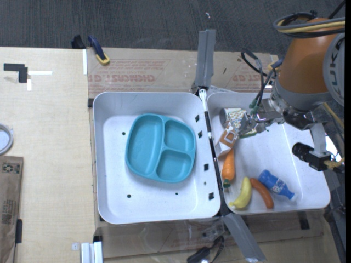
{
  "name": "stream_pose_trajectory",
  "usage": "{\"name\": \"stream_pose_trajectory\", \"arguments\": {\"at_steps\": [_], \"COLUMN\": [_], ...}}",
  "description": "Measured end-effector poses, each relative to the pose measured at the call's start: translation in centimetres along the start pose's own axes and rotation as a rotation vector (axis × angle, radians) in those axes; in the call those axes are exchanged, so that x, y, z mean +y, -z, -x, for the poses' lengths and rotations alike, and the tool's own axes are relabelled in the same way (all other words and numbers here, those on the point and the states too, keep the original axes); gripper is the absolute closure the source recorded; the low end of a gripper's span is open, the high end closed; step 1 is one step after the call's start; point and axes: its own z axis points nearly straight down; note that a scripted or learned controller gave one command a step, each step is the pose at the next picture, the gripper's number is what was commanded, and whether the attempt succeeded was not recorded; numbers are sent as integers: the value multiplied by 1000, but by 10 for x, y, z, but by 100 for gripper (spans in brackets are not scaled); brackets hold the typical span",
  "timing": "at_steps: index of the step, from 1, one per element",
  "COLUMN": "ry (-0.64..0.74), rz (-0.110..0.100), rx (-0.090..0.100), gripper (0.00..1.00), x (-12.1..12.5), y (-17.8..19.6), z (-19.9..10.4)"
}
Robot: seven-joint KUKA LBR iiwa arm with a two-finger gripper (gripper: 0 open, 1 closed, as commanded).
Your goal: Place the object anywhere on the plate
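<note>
The two-finger gripper (248,126) is hovering low over a small printed carton (232,126) in the right bin, seemingly reaching for it, its grip impossible to tell, while the turquoise three-compartment plate (161,147) is waiting in the left bin.

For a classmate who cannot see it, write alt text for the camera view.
A grey and orange robot arm reaches into the right bin, above a small packet, a carrot, a banana and a blue bottle. The left bin holds a teal divided plate.
</note>
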Motion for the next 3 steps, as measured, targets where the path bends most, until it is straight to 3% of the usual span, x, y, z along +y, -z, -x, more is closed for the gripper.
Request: {"name": "stream_pose_trajectory", "arguments": {"at_steps": [1, 2, 3], "ry": [147, 335, 335], "rz": [-2, 1, 1], "rx": [1, 0, 0], "gripper": [100, 100, 0], "x": [17, 40, 40], "y": [-26, -17, -17], "z": [-62, -132, -131]}}
